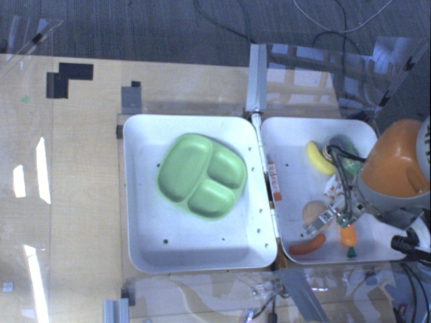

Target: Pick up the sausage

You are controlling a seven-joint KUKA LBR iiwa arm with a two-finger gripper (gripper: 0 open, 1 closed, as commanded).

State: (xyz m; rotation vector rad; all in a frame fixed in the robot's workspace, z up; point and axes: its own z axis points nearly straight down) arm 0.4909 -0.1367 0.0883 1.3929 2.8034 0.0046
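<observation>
A reddish-brown sausage [307,246] lies near the front edge of the right bin [291,180]. My gripper [322,221] hangs just above and behind it, its metal fingers pointing down-left toward the sausage. Nothing shows between the fingers. The arm with its orange band [394,167] comes in from the right, over the bin's right side.
A yellow banana [318,157] lies at the back of the right bin, a dark green item [342,145] beside it. A small carrot [348,237] and a tan round piece [314,212] sit close to the gripper. The left bin [145,247] holds a green divided plate [202,175].
</observation>
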